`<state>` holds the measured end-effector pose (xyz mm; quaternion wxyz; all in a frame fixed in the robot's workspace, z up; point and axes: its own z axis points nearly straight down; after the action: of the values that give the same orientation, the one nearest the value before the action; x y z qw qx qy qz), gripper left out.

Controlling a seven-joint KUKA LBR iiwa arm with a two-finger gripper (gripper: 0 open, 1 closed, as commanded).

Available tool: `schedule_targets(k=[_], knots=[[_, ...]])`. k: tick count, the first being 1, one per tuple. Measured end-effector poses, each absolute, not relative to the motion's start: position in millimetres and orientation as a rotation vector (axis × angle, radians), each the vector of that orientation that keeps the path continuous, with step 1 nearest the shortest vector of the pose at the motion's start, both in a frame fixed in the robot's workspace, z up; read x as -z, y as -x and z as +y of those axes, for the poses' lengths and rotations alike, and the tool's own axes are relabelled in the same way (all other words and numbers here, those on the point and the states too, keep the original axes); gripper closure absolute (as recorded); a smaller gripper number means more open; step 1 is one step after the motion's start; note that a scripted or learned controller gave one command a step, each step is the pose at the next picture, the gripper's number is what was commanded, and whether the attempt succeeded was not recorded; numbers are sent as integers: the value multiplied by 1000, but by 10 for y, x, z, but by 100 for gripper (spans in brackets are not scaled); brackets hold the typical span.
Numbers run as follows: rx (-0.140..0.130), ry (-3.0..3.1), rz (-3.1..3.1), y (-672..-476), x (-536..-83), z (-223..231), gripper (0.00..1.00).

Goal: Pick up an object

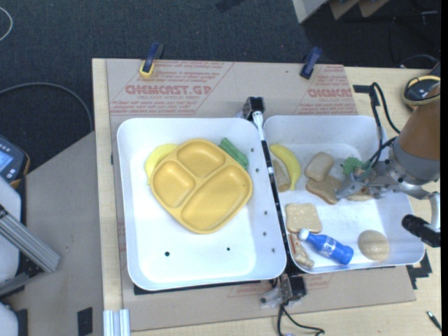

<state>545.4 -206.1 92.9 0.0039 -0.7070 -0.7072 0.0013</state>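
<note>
Toast-coloured bread slice (326,189) in the right bin (329,124) looks like the target, lying flat just left of the tool (348,187), which sits low at its right edge, touching or nearly so. Tool state: cannot tell, the tips blur into the clutter. Nothing visibly between them, so no hold claimed. Arm (420,142) comes in from the right, orange band above the wrist. Handling guess: toy food, light and rigid, thin and low to the bin floor, so best taken across its short edges (a flat top-down pinch could skid off). Neighbours are tight: a rounder tan piece (319,165) just above it, a green leafy bit (352,165) beside the tool, a banana (287,161) against the left wall. Further down the bin: another bread slice (303,217), a blue bottle (331,248) lying on its side, a tan round lump (373,244). Left bin (140,257) holds a yellow divided tray (201,185) with a green piece (233,152) at its upper right edge. Both bins sit side by side on the counter (210,82).
</note>
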Motion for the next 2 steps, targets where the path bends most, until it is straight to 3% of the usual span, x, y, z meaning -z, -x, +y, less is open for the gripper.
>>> schedule_targets(k=[1, 2], knots=[[1, 2221, -2221, -5467, -874, -2065, 0], [5, 2226, -2224, -5479, -985, -2067, 100]])
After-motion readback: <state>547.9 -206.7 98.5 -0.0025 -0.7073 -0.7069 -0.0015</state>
